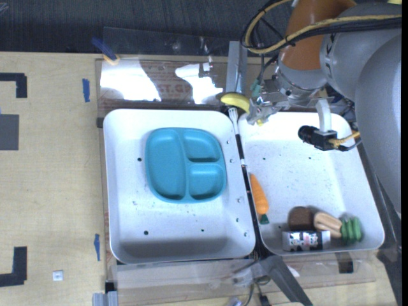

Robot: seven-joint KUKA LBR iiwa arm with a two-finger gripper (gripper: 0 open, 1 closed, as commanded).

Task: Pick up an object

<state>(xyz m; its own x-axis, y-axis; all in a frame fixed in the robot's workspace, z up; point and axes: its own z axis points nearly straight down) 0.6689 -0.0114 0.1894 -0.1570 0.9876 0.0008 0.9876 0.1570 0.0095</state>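
Observation:
My gripper (pixel 258 112) hangs at the far left corner of the right bin (pixel 357 190), under the grey arm with its orange band. A yellow banana (pixel 233 101) lies just to its left, on the rim between the two bins at the far side. An orange carrot (pixel 259 197) lies along the right bin's left wall. At that bin's near edge lie a brown item (pixel 300 218), a tan bun-like piece (pixel 327 222), a green piece (pixel 351 229) and a small black-and-white can (pixel 306 239) on its side.
The left bin (pixel 121 196) holds a blue divided plate (pixel 186 164). A black and yellow fitting with cables (pixel 322 137) hangs from the arm over the right bin's far part. A clear panel (pixel 159 75) stands behind the bins.

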